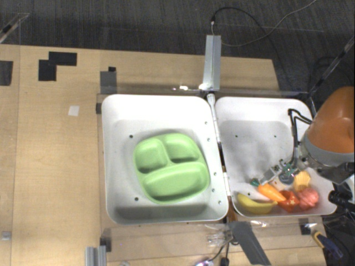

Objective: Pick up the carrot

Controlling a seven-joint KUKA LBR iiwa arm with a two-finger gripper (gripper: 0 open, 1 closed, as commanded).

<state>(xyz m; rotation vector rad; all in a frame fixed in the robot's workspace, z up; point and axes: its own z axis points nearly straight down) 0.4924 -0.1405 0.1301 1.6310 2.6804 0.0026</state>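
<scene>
You see the gripper (280, 173) low in the right bin (249, 121), just above the carrot (270, 192) (lower right of the frame, beside the banana (254, 203)). Its opening cannot be told; the lift remains undone.

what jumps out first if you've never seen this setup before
The green divided plate sits in the middle of the left bin, the largest splash of colour. In the right bin, toy foods cluster at the near right corner: a banana, the carrot and a red piece, with the gripper just above them.
</scene>
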